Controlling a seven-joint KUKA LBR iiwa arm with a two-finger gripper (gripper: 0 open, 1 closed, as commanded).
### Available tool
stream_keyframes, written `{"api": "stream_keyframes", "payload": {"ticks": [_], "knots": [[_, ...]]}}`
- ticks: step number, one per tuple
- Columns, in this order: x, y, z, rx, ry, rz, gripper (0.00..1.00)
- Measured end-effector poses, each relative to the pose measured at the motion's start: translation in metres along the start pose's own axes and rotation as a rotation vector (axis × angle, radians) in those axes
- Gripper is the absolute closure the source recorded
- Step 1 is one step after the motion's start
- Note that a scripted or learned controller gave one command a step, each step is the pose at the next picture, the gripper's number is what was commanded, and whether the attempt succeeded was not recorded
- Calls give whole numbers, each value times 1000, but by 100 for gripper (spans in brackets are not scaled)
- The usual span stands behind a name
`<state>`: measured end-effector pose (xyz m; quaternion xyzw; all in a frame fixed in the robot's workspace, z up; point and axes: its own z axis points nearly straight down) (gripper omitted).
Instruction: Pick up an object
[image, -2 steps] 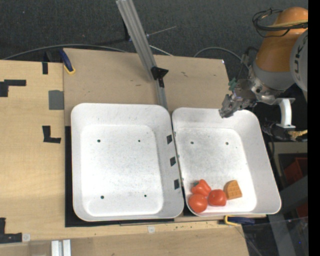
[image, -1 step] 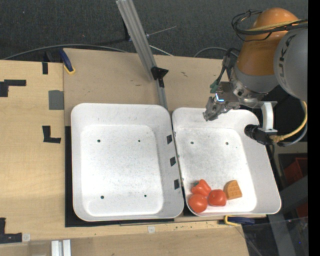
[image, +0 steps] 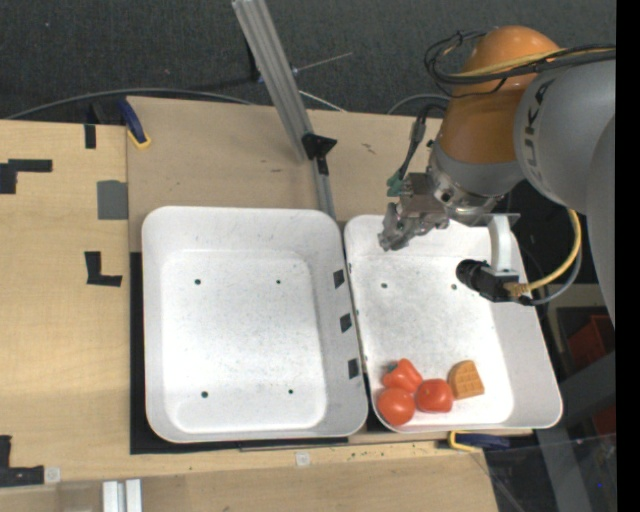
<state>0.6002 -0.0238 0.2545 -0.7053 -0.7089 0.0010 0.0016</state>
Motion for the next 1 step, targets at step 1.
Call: {"api": "stream_keyframes", "payload": {"ticks": [1], "knots": [[56, -14, 16, 1, 0, -2, 100]]}}
